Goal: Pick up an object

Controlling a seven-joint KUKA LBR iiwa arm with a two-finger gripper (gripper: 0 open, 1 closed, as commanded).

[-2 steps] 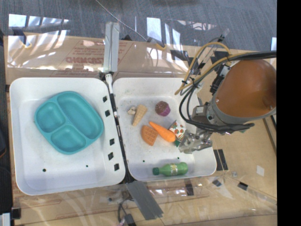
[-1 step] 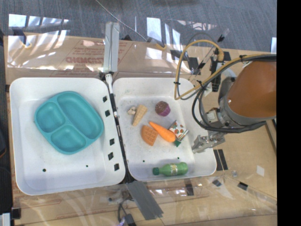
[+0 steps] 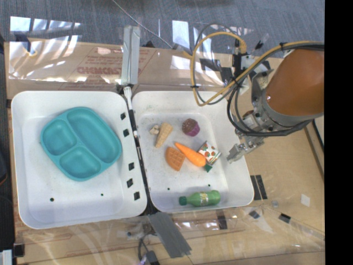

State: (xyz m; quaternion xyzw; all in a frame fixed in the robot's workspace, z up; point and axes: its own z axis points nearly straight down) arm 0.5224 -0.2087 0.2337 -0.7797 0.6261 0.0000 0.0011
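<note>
- Camera view, near edge of right bin (image 3: 242,195): green bottle (image 3: 199,199) lies on its side; label unreadable.
- Mid-bin: carrot (image 3: 190,154) touches waffle piece (image 3: 175,159) and small printed carton (image 3: 209,154); print illegible.
- Farther: cone (image 3: 162,134), purple ball (image 3: 191,127).
- Gripper (image 3: 238,152) hangs over the bin's right rim, holding nothing; spread cannot be determined.
- Left bin (image 3: 22,148): teal divided plate (image 3: 80,142).
</note>
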